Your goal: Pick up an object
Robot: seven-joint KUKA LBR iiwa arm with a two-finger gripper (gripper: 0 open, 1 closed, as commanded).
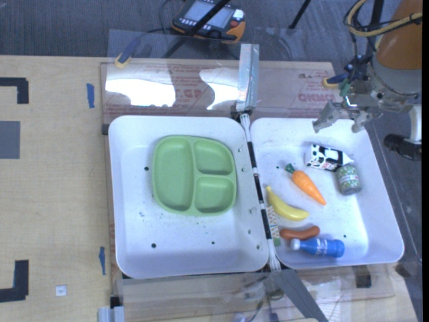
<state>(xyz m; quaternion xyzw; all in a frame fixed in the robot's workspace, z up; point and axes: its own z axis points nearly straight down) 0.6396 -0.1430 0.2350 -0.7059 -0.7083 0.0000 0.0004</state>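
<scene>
Our fingers [342, 117] hover spread wide, holding nothing; the cow-print carton [326, 157] lies just below them, and we judge a straight, centred descent best.

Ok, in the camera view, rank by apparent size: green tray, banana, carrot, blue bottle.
1. Green tray, by far the largest.
2. Blue bottle.
3. Banana, close to the bottle.
4. Carrot, close to the banana; the last three are too alike to rank firmly.
</scene>
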